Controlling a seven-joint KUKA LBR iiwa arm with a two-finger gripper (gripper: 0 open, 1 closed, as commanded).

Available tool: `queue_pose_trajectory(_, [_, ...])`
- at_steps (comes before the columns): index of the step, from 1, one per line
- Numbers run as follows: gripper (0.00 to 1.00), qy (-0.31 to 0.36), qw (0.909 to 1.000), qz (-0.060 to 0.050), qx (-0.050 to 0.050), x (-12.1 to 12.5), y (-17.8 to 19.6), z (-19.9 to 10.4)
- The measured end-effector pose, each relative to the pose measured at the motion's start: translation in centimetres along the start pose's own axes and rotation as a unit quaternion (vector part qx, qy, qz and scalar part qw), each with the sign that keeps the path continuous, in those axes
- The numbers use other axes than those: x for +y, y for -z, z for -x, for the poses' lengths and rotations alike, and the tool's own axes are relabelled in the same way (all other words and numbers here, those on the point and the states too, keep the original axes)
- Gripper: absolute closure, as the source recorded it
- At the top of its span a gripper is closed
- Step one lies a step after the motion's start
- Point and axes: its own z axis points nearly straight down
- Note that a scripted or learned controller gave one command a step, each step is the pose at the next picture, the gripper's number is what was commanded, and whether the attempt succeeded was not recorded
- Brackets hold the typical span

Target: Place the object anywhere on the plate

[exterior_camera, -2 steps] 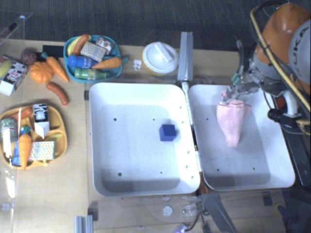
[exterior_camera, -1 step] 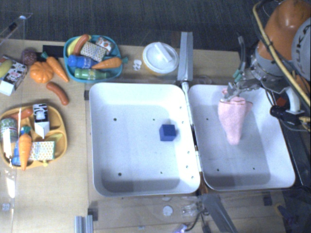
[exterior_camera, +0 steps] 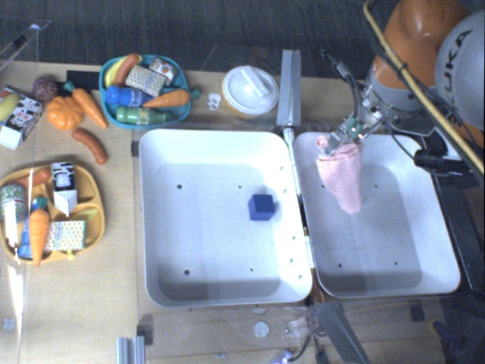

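Note:
A pink cloth [exterior_camera: 345, 177] hangs limp over the upper left part of the right bin [exterior_camera: 424, 233]. Its top corner is pinched between the fingers of my gripper [exterior_camera: 339, 140]. The gripper is shut on that corner and reaches in from the upper right, close to the divider between the bins. A small blue cube [exterior_camera: 262, 207] lies right of centre in the left bin [exterior_camera: 189, 233]. A round white plate [exterior_camera: 250, 89] sits on the bench behind the left bin, up and to the left of the gripper.
A blue bowl [exterior_camera: 144, 89] of toy food stands at the back left. A toy pumpkin [exterior_camera: 64, 114], a carrot and a sausage [exterior_camera: 91, 145] lie beside it. A yellow dish [exterior_camera: 95, 203] of toys sits at the far left. A grey post [exterior_camera: 286, 89] rises between the bins.

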Motion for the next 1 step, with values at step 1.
queue_pose_trajectory(1, [1.00,0.200,0.9797,0.001,0.000,3.33,0.86,-4.16])
